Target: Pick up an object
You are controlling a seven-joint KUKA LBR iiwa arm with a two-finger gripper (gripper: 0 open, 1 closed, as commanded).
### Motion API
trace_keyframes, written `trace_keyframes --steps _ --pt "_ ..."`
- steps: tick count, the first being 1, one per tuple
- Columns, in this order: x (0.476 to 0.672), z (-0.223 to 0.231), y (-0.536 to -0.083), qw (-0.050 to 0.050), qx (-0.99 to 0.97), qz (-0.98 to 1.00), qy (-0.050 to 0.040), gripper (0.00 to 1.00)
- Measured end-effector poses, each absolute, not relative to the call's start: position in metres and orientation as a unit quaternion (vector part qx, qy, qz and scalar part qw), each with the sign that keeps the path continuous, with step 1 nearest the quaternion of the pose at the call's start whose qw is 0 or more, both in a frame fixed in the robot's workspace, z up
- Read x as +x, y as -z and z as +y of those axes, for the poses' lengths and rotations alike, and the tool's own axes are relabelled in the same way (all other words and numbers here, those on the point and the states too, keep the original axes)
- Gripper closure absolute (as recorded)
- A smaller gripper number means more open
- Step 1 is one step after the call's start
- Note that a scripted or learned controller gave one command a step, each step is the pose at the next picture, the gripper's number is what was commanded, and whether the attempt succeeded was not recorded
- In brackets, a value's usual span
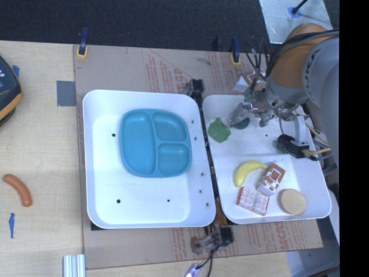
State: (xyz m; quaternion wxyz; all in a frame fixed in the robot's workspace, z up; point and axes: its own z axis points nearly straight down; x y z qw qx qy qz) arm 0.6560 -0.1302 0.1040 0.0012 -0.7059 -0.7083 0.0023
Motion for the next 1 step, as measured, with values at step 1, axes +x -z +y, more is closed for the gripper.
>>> trace_keyframes --steps 1 --pt "0.6563 -0.1749 -0.1067 0.0 -0.706 -0.708 -0.0008 0.0"
